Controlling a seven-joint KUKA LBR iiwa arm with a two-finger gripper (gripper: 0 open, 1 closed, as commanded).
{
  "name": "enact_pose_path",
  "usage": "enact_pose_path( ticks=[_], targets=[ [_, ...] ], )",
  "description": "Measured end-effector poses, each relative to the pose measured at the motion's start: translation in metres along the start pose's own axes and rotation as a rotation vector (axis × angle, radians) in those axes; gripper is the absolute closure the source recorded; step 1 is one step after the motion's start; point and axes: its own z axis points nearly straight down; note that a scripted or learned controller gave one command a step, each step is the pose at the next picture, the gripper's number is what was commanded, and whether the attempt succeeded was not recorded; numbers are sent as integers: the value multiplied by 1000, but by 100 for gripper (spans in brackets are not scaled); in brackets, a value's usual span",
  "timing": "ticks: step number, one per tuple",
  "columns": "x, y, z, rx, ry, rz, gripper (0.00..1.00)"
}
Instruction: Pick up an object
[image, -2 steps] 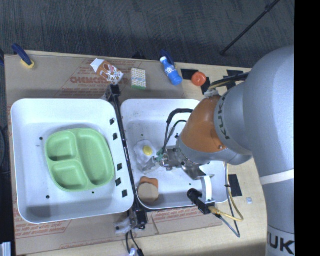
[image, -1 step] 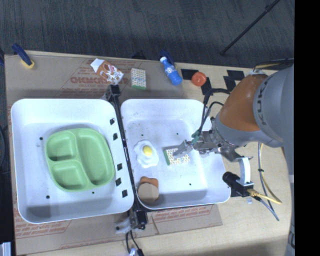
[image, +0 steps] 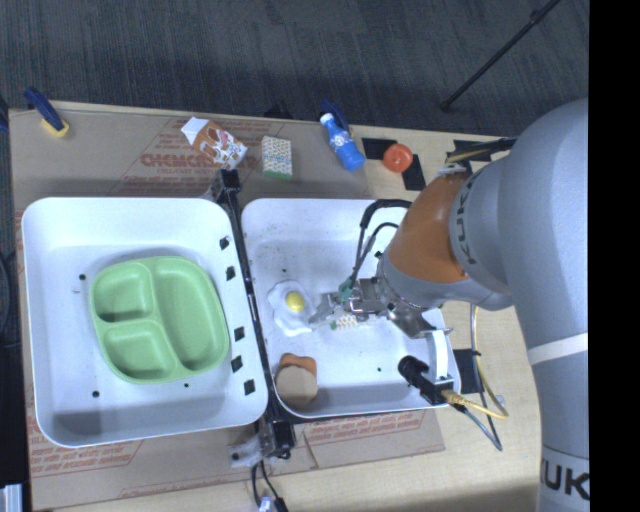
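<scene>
My gripper (image: 335, 310) reaches low into the middle of the right bin (image: 300, 225) from the right. Just left of it lies a toy fried egg (image: 292, 304), white with a yellow yolk, close to or touching the fingertips. A brown toy bread roll (image: 296, 379) sits at the bin's front left corner, apart from the gripper. I see nothing held between the fingers, and their spacing is hidden from this angle.
The left bin (image: 50, 250) holds a green divided plate (image: 158, 318). Behind the bins on the bench lie a snack packet (image: 213, 143), a small box (image: 277, 157), a blue bottle (image: 343, 142) and an orange ball (image: 398, 157).
</scene>
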Motion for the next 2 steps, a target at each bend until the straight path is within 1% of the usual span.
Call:
enact_pose_path(
  ticks=[1, 2],
  targets=[
    [32, 63, -1, -7, -1, -1, 0],
    [31, 63, -12, -7, -2, -4, 100]
  ],
)
